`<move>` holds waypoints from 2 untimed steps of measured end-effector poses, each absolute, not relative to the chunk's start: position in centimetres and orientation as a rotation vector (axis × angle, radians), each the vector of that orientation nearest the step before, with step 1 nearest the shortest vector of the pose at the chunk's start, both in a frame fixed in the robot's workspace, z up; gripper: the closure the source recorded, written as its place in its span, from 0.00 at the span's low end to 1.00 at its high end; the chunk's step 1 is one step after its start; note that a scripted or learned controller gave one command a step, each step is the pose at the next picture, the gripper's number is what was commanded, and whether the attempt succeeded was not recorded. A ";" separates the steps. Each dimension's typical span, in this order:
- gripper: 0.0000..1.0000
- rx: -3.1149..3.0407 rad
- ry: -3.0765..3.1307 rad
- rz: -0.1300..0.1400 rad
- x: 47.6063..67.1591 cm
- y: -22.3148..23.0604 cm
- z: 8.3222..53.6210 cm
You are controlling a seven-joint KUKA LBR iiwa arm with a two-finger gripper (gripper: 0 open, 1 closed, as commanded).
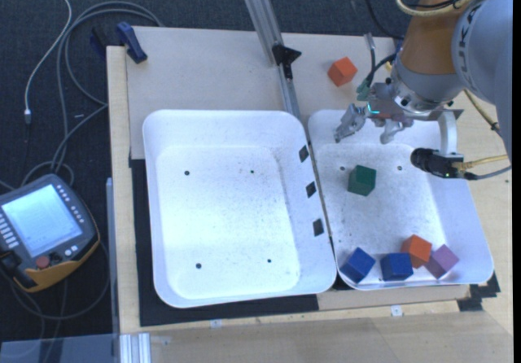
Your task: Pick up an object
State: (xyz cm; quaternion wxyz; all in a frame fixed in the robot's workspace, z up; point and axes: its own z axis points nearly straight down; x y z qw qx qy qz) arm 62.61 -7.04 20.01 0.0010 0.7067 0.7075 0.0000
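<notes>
A green cube (361, 180) lies in the upper middle of the right bin (456, 215). Along that bin's near edge sit two blue cubes (356, 264) (396, 266), an orange cube (418, 249) and a purple cube (443, 260). My gripper (370, 127) hangs over the bin's far edge, above and slightly right of the green cube. Its two fingers are spread apart, with nothing between them.
Another orange cube (343, 71) rests on the bench behind the right bin. The left bin (220, 207) stands beside it. A metal pole (264, 19) rises between the bins at the back. A blue clamp (131, 41) is at the bench's far left corner.
</notes>
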 end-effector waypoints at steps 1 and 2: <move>0.00 2.232 2.223 -0.011 60.0 -11.0 9.5; 1.00 2.222 2.222 0.003 60.4 -10.8 11.1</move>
